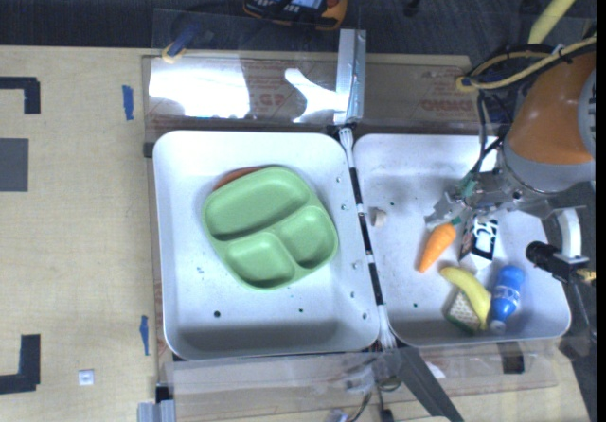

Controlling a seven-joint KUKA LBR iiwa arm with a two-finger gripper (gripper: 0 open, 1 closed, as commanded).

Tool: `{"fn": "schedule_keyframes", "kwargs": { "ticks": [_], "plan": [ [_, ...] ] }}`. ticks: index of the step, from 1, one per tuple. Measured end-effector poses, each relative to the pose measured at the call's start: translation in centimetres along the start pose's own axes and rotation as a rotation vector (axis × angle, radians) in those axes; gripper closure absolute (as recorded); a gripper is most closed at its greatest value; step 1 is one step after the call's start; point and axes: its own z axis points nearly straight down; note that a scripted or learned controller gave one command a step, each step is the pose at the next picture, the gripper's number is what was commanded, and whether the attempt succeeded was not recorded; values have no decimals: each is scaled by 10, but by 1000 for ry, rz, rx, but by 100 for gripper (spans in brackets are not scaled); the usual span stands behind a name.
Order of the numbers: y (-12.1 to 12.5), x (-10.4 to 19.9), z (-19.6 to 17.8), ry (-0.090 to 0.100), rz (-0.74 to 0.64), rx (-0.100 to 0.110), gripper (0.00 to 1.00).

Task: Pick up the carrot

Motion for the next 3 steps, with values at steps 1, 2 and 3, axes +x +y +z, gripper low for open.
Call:
{"fn": "schedule_keyframes", "kwargs": {
  "ticks": [1,2,3],
  "plan": [
    [-36,-21,17,0,-8,0,0],
    [-24,-31,-23,-2,-283,-4,0],
    [-19,21,19,0,-317,-1,0]
  ]
}}
